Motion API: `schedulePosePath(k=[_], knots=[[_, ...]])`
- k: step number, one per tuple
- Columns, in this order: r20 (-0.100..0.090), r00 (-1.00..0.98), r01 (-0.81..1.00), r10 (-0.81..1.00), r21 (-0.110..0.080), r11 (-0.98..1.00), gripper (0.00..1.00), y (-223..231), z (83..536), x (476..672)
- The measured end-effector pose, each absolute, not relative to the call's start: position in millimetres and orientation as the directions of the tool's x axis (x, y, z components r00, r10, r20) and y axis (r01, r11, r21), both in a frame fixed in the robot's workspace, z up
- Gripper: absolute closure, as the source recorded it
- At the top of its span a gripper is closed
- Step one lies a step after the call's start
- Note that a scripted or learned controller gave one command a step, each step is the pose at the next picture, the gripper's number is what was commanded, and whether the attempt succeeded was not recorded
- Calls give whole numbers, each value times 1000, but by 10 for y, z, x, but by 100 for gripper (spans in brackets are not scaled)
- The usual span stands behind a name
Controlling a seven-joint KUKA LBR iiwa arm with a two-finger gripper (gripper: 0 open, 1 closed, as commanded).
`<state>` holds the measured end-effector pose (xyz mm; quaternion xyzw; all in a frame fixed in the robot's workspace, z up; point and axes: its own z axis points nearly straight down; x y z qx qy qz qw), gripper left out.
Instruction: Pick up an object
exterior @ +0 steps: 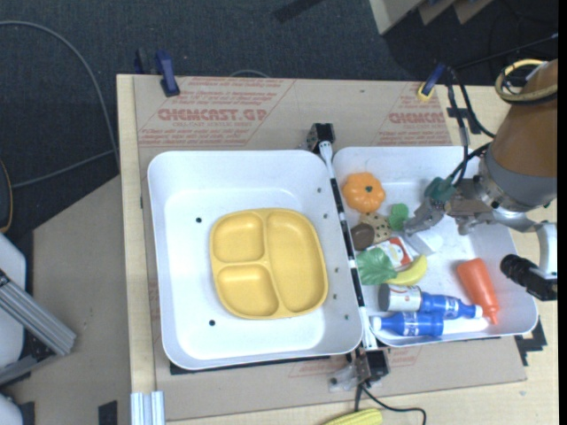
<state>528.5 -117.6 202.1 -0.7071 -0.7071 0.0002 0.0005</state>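
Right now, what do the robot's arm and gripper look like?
The arm enters from the right: a broad rounded orange band above a grey wrist section. Black cables run along it, and a yellow cable loop sits near its top. The gripper is grey metal with dark green parts; its details are too small to tell.

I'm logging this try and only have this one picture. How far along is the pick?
Done: the gripper has reached into the right bin, low over its upper middle. In hand: nothing shows between its fingers. Left: the grasp and lift. The orange pumpkin, orange bottle, blue bottle and banana all lie in the bin. The yellow tray sits in the left bin.
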Motion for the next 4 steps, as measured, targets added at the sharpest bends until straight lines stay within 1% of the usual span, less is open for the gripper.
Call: schedulePosePath(k=[1, 2, 3, 4], knots=[[1, 1, 1000, 1000, -3, -1, 0, -1522, 1211, 5122], [-1, -1, 1000, 1000, 8, 1, 0, -1194, 877, 5930], [-5, -3, 996, 1000, -88, 3, 0, -1128, 788, 6365], [-8, 0, 998, 1000, -70, -1, 100, -1118, 923, 6405]])
